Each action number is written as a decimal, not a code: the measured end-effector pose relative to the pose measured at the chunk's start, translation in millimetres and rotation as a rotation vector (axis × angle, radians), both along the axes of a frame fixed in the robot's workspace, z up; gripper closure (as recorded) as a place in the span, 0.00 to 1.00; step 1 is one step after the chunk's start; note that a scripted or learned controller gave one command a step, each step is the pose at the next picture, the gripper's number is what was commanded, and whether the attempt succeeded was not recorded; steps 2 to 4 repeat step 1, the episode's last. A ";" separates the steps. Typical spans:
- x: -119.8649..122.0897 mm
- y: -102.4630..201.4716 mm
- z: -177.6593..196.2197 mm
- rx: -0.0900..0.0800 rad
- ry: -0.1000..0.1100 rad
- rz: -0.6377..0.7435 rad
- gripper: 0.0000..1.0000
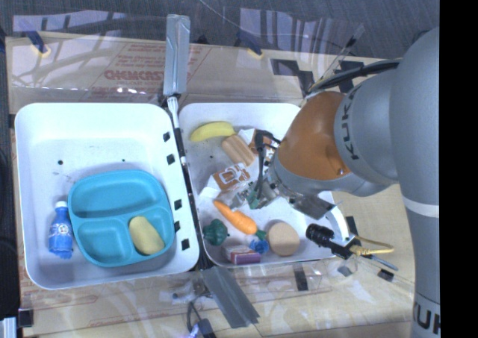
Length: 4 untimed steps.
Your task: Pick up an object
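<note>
The grey arm [407,142] is seen reaching in from the right, its orange band [317,142] bent down over the right bin [246,114], with the gripper [259,193] lowered among the objects near that bin's middle. Whether the gripper is wide, narrow or holding anything cannot be told, as its tip is hidden by the wrist and clutter. Just beside it are found a small patterned box [231,177] and a smooth orange carrot [236,218] with a green top. A curved yellow banana [212,130] is placed near the bin's far wall, touching a ribbed tan wooden block [239,150]. Along the near wall are set a dark green lumpy piece [216,232], a flat pink block [243,256], a small blue piece [259,244] and a rounded tan ball-like object [283,239]. In the left bin [45,127] a glossy blue divided tray [112,202] is laid, with a yellow oval potato-like object [146,234] in its near right compartment; a small blue bottle [60,231] with a white cap is laid just beside the tray's left edge.
</note>
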<state>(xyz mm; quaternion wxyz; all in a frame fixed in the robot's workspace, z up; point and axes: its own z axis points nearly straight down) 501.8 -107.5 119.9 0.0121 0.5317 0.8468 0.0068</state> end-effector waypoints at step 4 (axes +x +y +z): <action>6.3 8.8 -26.3 0.001 0.022 -0.058 1.00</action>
